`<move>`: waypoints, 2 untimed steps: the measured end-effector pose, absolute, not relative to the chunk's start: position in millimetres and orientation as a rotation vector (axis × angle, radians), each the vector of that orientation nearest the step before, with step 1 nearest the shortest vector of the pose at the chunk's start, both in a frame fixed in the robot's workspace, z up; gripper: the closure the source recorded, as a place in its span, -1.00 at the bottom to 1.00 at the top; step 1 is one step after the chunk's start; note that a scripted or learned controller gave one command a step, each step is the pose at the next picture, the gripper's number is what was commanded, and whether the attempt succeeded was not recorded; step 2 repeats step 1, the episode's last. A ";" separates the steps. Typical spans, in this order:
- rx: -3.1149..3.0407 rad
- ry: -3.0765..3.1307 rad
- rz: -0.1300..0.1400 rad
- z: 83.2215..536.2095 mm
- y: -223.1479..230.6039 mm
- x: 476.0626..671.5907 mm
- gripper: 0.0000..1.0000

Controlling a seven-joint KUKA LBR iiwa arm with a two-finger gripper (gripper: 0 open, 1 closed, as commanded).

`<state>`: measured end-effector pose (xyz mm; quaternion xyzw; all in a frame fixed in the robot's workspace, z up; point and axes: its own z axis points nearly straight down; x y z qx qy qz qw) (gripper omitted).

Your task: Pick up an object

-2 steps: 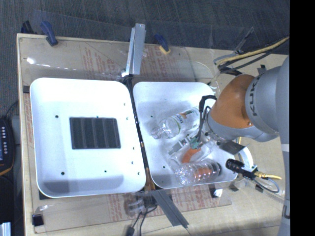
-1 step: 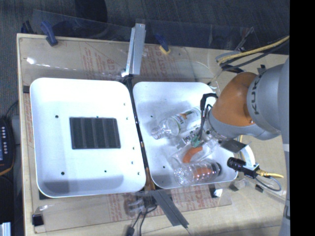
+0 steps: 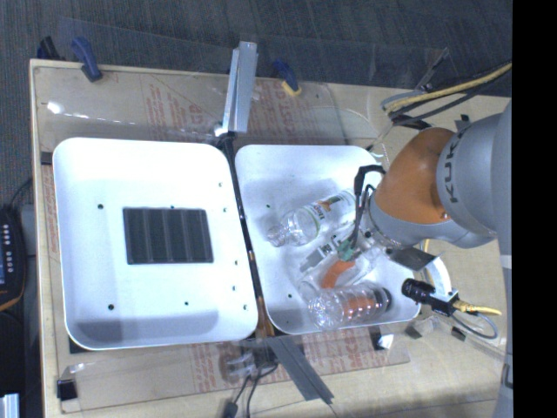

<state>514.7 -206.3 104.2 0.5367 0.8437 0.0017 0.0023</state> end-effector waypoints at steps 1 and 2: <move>1.658 2.652 0.011 95.2 -207.2 488.4 -1.00; 1.658 2.652 0.011 95.2 -207.2 488.4 -1.00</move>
